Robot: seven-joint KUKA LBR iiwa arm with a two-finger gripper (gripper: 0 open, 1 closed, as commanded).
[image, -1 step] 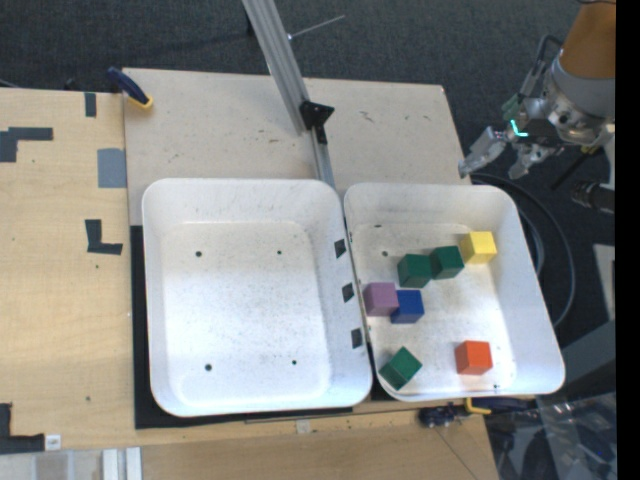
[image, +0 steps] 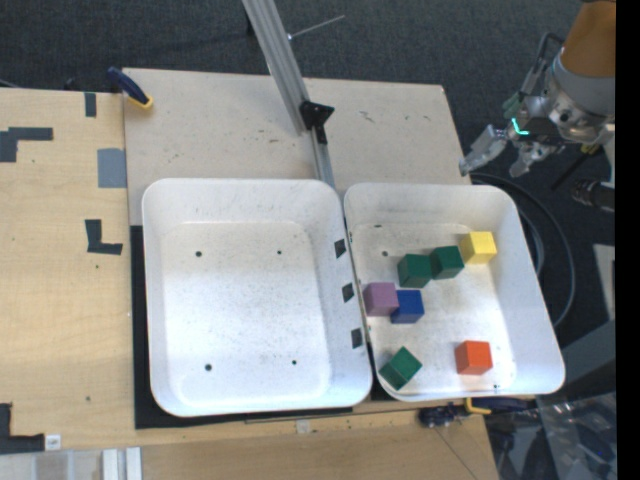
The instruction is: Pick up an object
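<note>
The right bin [image: 528, 268] holds several small cubes. A yellow cube [image: 480, 246] lies near its far right wall, with two green cubes [image: 447, 261] [image: 414, 270] beside it. A purple cube [image: 380, 297] touches a blue cube [image: 407, 306] at the middle. Another green cube [image: 401, 367] and an orange cube [image: 473, 356] sit near the front. My gripper [image: 497, 161] hangs beyond the bin's far right corner, above the bench and outside the bin. It is open with nothing between its fingers.
The left bin [image: 150, 228] stands beside the right one. A slanted metal bar [image: 285, 63] crosses the bench behind the bins. A blue and yellow clamp [image: 130, 86] lies at the bench's far left corner. Black cables run along the right.
</note>
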